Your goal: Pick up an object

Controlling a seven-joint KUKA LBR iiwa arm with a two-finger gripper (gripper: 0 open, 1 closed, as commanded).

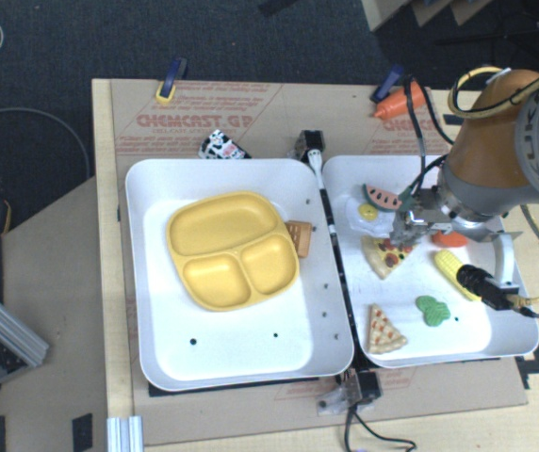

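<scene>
Toy pizza slice [383, 330] lies at the right bin's [496, 345] front edge. Farther back, the hand [403, 236] hovers over a second pizza wedge [383, 255] (whether it's wide or narrow, I cannot tell); descend squarely, avoiding the corn cob [450, 266].

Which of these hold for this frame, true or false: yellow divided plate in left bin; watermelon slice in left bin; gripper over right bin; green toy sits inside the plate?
1. The yellow divided plate lies in the left bin. True.
2. The watermelon slice is in the left bin. False: it is in the right bin, near its far edge.
3. The gripper is over the right bin. True, just above a pizza slice.
4. The green toy sits inside the plate. False: it lies on the right bin's floor, beside the corn cob.
</scene>
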